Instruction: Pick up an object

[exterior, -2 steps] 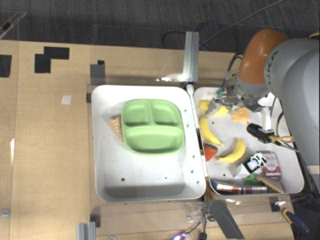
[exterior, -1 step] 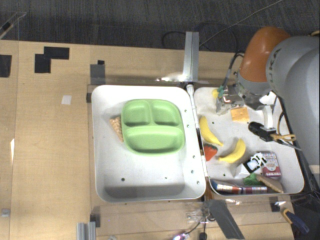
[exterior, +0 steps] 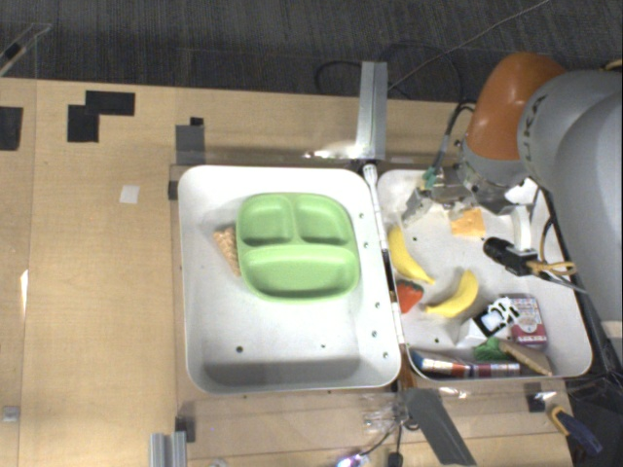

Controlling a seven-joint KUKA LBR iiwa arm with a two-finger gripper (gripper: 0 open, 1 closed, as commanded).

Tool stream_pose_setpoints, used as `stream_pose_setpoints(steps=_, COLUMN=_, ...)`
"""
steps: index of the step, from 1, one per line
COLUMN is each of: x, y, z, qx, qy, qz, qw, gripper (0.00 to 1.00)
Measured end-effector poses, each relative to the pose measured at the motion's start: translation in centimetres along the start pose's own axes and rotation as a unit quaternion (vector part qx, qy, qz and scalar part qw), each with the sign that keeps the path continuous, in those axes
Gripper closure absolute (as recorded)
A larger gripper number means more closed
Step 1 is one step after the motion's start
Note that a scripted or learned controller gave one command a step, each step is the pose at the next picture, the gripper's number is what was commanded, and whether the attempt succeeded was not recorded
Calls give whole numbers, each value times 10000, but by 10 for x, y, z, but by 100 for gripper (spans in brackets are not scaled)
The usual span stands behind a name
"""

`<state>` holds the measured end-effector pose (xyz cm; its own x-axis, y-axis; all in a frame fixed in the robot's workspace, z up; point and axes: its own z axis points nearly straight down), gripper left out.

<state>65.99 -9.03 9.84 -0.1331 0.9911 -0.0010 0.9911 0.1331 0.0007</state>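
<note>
Two white bins on a wooden table. The left bin holds a green compartment tray. The right bin, the landmark, holds two bananas, one near its left wall and one at its centre, plus an orange piece near its far wall. The gripper hangs over the far-left corner; whether it is open cannot be told.
</note>
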Motion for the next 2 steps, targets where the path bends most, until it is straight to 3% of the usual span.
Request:
stream_pose_setpoints(steps=1, x=-5, y=-57, z=8, qx=-62, qy=-3, qz=75, qw=10000, gripper=0)
stream_pose_setpoints(steps=2, x=1, y=7, z=10, qx=63, qy=17, qz=-42, qw=10000, gripper=0)
